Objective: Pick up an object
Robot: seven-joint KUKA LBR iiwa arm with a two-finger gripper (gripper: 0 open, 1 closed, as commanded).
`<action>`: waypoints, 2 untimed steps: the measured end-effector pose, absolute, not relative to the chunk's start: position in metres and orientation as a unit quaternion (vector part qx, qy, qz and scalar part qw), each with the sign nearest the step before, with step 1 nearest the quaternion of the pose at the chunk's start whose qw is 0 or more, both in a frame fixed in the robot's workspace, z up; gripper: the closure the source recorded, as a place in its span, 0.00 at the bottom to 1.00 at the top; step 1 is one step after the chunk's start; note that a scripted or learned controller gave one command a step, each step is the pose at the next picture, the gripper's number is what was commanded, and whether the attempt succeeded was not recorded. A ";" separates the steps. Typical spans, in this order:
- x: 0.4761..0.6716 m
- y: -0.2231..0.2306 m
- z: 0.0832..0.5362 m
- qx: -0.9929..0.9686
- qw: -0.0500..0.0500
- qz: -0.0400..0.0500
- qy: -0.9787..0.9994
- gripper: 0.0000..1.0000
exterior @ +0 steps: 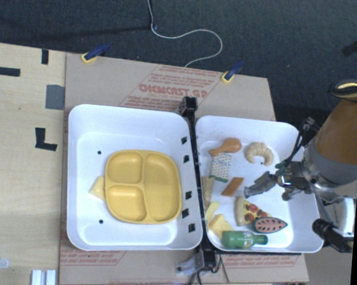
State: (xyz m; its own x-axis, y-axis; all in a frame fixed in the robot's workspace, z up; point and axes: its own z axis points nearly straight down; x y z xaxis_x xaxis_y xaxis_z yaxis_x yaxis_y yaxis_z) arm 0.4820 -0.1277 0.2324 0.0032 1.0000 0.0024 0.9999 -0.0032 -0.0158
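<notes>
The toy foods lie in the right bin (291, 133): a drumstick (226, 146), a croissant (259, 153), a pizza slice (247, 211), a watermelon slice (269, 225) and a green bottle (243, 239). The claw (257, 185) hovers low over the bin's middle, just above the pizza slice; whether it is open or closed I cannot tell. The arm (337, 143) reaches in from the right. A yellow divided plate (143, 186) sits in the left bin (80, 161).
</notes>
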 end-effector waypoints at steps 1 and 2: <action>0.484 -0.127 0.239 -0.707 0.001 0.001 -0.708 0.00; 0.489 -0.120 0.192 -0.707 0.003 0.002 -0.708 0.00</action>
State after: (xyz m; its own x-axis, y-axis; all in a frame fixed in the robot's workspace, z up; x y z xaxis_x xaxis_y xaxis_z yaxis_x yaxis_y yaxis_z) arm 0.4885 -0.1201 0.1924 -0.0015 1.0000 0.0012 1.0000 0.0015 -0.0062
